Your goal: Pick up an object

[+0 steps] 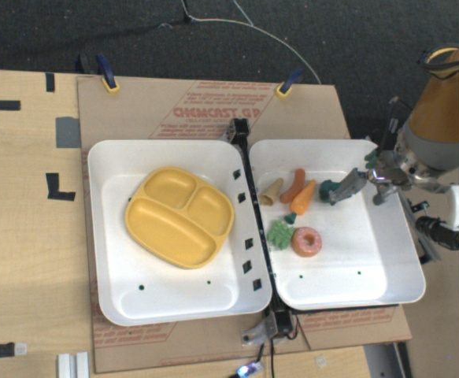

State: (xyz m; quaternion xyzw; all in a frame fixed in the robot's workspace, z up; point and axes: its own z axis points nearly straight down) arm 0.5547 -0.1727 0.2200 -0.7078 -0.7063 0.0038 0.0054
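On the left stands the first white bin (103,211), and inside it lies a yellow divided plate (180,216) with three compartments, turned at a slant. A black divider strip (249,211) runs between this bin and the second white bin (386,266) on the right.

In the right bin I see a small group of toy foods near its left half. A beige piece like a short tube (271,190) lies closest to the divider. Beside it are a reddish sausage (294,184) and an orange carrot (303,198), touching each other and both tilted. Below them is a green broccoli piece (280,234), and just beside it a pink donut (306,242).

A dark green object (329,189) lies just right of the carrot. The gripper (347,186) is low over the bin at this place, and its grey fingers reach to this dark green object; I cannot tell if the jaws are open or closed on it. The arm (438,124) with its orange band comes in from the right edge.
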